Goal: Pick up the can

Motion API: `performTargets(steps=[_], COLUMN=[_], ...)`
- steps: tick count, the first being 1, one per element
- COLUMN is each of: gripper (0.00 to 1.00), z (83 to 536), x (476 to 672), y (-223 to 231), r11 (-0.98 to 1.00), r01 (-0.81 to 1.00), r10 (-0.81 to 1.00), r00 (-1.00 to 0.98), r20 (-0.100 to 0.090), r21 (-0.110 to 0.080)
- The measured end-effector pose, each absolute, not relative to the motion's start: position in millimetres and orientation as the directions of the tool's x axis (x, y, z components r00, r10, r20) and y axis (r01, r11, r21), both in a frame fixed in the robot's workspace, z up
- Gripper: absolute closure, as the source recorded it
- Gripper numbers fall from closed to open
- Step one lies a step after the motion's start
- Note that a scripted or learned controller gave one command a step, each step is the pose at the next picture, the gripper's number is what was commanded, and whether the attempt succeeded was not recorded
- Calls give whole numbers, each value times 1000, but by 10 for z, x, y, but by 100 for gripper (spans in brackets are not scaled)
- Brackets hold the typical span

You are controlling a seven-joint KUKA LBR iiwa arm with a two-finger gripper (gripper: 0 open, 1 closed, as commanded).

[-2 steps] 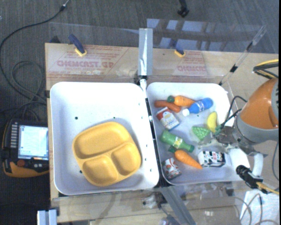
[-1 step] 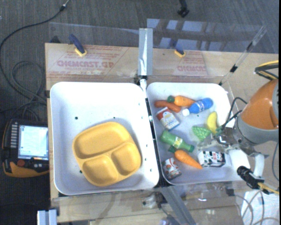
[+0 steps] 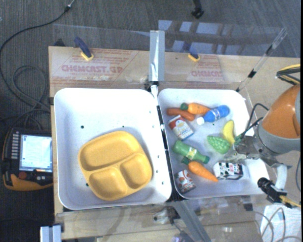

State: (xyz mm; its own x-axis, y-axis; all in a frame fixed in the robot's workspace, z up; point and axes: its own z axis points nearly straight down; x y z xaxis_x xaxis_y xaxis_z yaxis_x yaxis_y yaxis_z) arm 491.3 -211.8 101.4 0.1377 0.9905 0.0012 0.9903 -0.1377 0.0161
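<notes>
Gripper (image 3: 241,147) hangs over the right-hand part of the right bin (image 3: 208,96), below the grey wrist and orange band of the arm (image 3: 285,120). Spread or closed: cannot tell at this resolution. Nothing is visibly held.

Left bin (image 3: 70,135): holds a yellow divided tray (image 3: 115,164) and no task item.

Right bin, larger items first:
- green bottle (image 3: 190,152), mid-bin, lying down
- blue bottle (image 3: 215,114), near the back wall
- two carrots, one at the back (image 3: 197,108) and one toward the front (image 3: 202,171)
- black-and-white carton (image 3: 228,170), just below the gripper
- banana (image 3: 228,131) and a green knobbly piece (image 3: 218,144), just left of the gripper
- red-and-white box (image 3: 181,127), left side

Can (image 3: 185,180): small, red and white with a silvery end, in the front-left corner of the right bin, close to the dividing wall. It looks to be on its side. I read the long axis as a slant toward the corner, but the can is too small to be sure.

Key relation: the can lies left of the gripper and nearer the bin's front edge, well apart from it. The front carrot and the carton sit between them.

Judgement: approach not yet begun. The next move needs travel across the bin, over the carrot. The corner walls leave little room around the can, so a clash or slip is a risk.
</notes>
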Motion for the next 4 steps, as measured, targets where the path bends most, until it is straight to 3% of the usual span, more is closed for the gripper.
performTargets(steps=[1,2,3,4], gripper=[0,0,100,0], z=[1014,933,1011,1010], x=[4919,4903,4903,4902], y=[-2095,-2019,-2025,-2024], r11=[-134,-177,-177,-177], r01=[991,984,984,984], r10=[991,984,984,984], r00=[134,177,177,177], r20=[4,2,-2,-1], r21=[14,17,18,17])
